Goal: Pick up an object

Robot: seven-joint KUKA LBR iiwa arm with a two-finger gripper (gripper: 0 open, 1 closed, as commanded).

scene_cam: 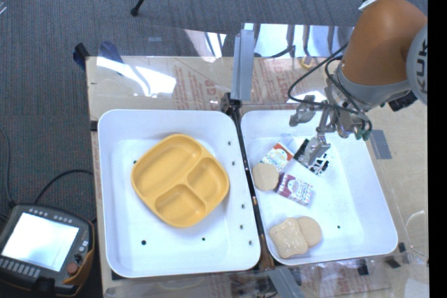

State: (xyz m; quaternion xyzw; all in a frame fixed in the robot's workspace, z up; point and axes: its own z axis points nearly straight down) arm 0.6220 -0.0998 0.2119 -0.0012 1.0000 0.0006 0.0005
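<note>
My gripper hangs below the orange wrist band, low over the back middle of the right bin. Right under its tip lies a small black-and-white item. Just to its left is a white packet with red and green print. A round tan biscuit sits left of that, near the bin's left wall. A dark red packet lies in front of the gripper. Two pale bread-like pieces rest at the bin's front.
The left bin holds a yellow divided plate. A thin rim separates the two bins. Cables and a metal upright stand behind the bins. A teach pendant lies on the floor at the lower left.
</note>
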